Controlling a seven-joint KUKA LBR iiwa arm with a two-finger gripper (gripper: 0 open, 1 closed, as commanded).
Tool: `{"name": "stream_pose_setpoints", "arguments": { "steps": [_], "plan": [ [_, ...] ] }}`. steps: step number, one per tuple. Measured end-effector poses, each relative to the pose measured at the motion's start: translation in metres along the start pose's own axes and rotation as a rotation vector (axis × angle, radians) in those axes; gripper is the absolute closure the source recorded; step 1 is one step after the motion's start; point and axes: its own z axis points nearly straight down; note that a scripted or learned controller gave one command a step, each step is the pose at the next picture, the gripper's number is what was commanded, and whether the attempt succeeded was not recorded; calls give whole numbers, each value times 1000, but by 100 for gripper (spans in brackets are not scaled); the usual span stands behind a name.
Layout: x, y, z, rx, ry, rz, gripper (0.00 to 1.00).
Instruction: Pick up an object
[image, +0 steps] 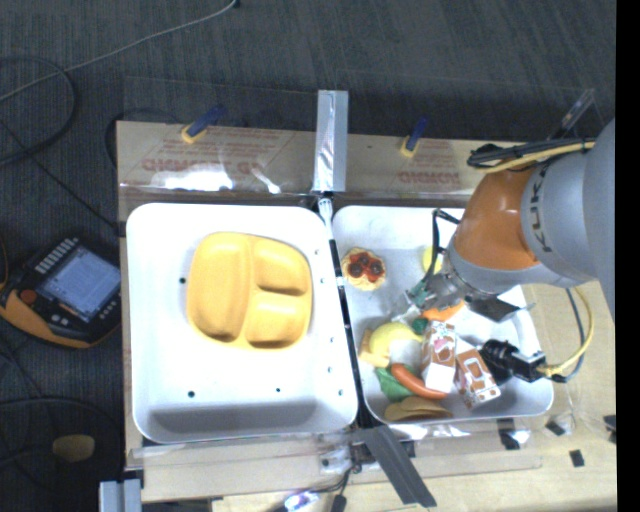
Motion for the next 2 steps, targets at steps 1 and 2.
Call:
{"name": "stream_pose_setpoints", "arguments": {
  "steps": [1, 2],
  "plan": [
    [-25, 57, 3, 9, 0, 131, 100],
    [-25, 56, 4, 12, 0, 131, 0]
  ]
}}
